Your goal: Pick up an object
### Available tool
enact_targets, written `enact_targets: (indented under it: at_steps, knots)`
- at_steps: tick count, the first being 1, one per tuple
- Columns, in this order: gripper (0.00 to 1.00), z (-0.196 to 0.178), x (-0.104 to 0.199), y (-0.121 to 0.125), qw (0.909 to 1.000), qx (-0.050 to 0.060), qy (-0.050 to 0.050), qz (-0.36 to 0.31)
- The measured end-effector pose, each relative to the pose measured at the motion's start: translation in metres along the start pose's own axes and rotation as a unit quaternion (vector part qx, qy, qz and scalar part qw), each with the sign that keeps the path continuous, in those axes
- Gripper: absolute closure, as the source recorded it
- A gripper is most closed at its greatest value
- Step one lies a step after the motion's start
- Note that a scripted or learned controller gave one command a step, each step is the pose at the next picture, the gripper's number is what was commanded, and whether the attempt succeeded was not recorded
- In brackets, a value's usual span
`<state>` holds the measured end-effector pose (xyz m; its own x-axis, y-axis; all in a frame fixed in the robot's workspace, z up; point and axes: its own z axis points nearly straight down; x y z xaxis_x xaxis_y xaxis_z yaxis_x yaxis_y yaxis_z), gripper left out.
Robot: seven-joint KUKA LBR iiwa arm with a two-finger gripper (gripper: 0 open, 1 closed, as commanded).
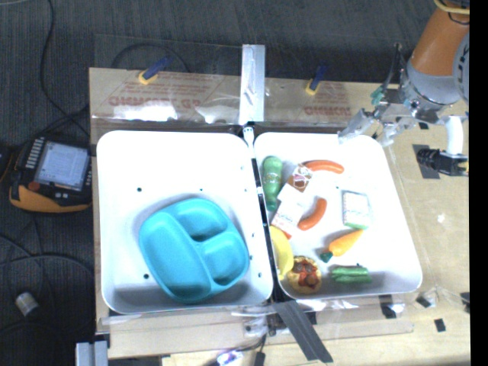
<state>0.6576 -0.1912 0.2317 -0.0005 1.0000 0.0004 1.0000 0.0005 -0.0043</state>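
Note:
The right bin (396, 204) holds several toy foods: a green bottle-like piece (271, 171), two orange sausages (323, 166) (313, 213), a white card (289, 206), a pale packet (355, 208), a carrot (345, 242), a yellow banana (281, 252), a dark red piece (305, 274) and a green pod (350, 274). My gripper (371, 126) hangs over the bin's far right corner, above the rim, with its two fingers spread apart and nothing between them.
The left bin (122, 166) holds a blue divided tray (194, 247). A clear plastic sheet with two clips lies behind the bins. A handheld pendant (53, 172) sits left of the bench. The arm's orange band (440, 40) is at the top right.

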Motion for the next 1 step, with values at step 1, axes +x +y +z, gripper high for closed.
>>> enact_targets:
  at_steps: [1]
  knots:
    - [0.0, 0.0562, 0.0378, -0.1308, 0.9991, 0.001, 0.0, -0.041]
